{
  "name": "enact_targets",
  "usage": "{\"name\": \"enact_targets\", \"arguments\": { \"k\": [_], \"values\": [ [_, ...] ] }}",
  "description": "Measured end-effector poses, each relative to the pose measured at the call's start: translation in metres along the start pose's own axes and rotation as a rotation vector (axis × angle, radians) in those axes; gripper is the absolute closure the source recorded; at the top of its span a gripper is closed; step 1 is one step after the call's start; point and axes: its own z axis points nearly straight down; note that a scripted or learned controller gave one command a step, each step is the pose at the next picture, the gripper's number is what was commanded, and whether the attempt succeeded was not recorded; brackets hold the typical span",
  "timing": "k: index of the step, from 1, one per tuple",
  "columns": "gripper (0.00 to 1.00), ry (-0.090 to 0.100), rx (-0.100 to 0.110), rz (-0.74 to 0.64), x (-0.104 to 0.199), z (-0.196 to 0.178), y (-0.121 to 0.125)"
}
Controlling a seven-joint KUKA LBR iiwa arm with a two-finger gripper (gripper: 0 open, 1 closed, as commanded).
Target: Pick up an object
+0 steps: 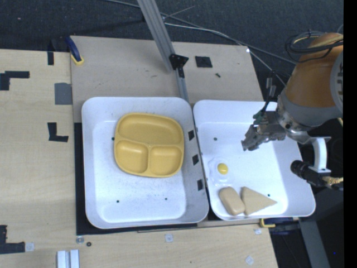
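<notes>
Since nothing sits between its tips, step: approach, the pick not yet made.
Camera view, tool (250, 143): hangs over the middle of the right bin (290, 205); whether it stands wide or narrow I cannot tell.
Targets: yellow ball (222, 168) below and inward of the tool; tan roll (230, 200) and tan wedge (257, 200) by the bin's near edge.
Left bin (100, 205): carries a yellow divided tray (149, 144).
Next move, my judgement: shift over the ball, descend, close.

arm (315, 88) cut off at right edge.
</notes>
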Motion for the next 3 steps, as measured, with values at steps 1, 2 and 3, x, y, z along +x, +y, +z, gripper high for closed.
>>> {"name": "enact_targets", "arguments": {
  "k": [1,2,3],
  "values": [
    [1.0,0.0,-0.001,-0.001,0.059,0.014,0.004],
    [1.0,0.001,0.0,-0.002,0.119,0.017,-0.003],
    [1.0,0.0,0.001,-0.002,0.179,0.027,-0.006]
  ]
}}
